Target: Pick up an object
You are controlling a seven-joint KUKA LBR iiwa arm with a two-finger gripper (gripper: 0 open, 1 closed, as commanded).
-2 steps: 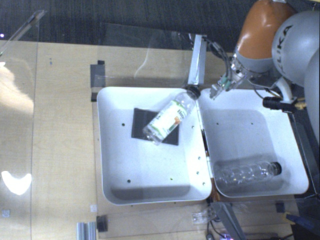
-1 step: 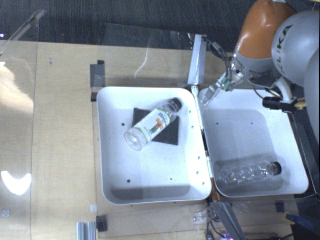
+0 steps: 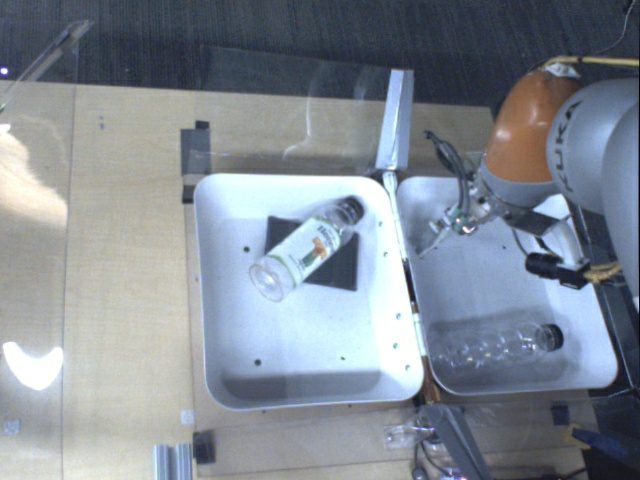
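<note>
Approach step: two-finger gripper, aperture indiscernible, hovers in the right white bin, far from its clear ribbed plastic bottle; next, descend there.

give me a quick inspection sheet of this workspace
surface: wooden bench bearing left bin and right bin
job's things: clear bottle lying on a black pad, left bin; clear ribbed bottle lying in right bin
clutter: nothing seen
end effector: above right bin's far left corner, holding nothing visible
cables: black cable at the wrist
surroundings: clear panels behind bins, dark floor
</note>
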